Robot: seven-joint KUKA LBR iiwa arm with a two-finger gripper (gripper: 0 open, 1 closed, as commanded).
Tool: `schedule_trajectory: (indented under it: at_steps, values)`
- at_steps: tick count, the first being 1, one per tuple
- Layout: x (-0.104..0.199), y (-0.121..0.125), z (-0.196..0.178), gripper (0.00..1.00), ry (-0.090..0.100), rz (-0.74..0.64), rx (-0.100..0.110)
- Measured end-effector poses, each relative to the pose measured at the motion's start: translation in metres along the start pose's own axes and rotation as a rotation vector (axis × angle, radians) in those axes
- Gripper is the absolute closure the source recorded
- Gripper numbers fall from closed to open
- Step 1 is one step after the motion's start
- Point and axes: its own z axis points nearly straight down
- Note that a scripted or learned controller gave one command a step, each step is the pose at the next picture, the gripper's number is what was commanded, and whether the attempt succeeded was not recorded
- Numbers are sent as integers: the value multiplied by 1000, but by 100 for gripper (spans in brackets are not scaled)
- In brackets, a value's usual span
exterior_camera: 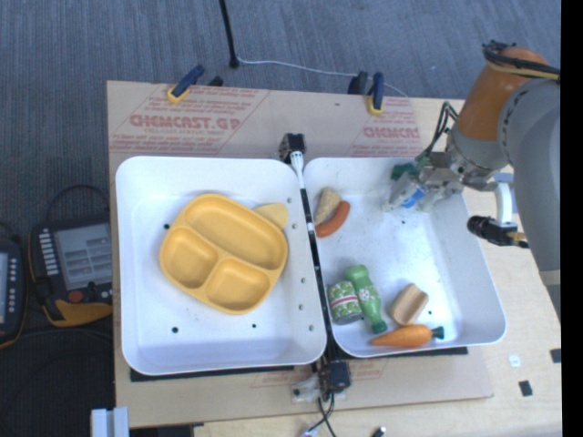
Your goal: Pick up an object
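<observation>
The fingers [407, 194] hang over the far corner of the right bin [474, 271], just above its floor, and nothing sits between them; whether they are spread or pressed together I cannot tell from here (the tips are a blur of grey and blue). The nearest thing to pick is the hot dog [330, 211], lying off to their left by the bin's inner wall, its long axis slanting from the far wall toward the near one. I would judge it the easiest reach, a short sideways move.

Farther off, toward the near wall, sit a green bottle [368, 297], a small can [342, 301], a bread roll [409, 303] and a carrot [403, 337] flat along the rim. The left bin [146, 244] holds a yellow divided plate [223, 252]. Both bins rest on a cardboard-topped table [182, 121] clamped at its far edge, with grey carpet around it.
</observation>
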Motion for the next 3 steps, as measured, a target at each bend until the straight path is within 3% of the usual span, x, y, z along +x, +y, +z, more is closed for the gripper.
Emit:
schedule_trajectory:
  at_steps: [2, 3]
  values:
    - [0, 0, 0, 0, -2, 0, 0]
    - [-7, -3, -8, 100, -16, 5, 0]
